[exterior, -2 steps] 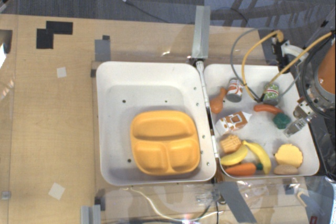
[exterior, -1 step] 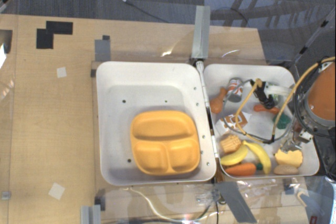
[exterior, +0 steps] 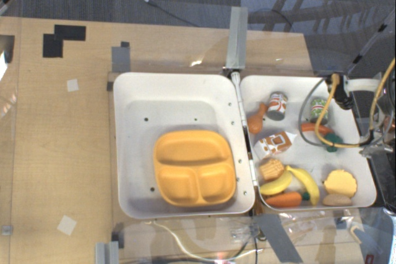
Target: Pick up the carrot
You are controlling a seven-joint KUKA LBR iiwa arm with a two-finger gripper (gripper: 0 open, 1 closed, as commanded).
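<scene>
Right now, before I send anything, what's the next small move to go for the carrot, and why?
Probably shift the gripper a little toward the view's left until it is over the carrot, and only then lower. The carrot lies in the right bin, its green end toward the gripper's side. The gripper sits at that bin's right rim, beside the carrot rather than above it.

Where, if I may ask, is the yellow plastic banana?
Camera view: the banana lies in the right-hand white bin's lower-left corner, above an elongated orange toy.

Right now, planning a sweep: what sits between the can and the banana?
Camera view: a small carton, then a tan cracker beside the banana.
</scene>
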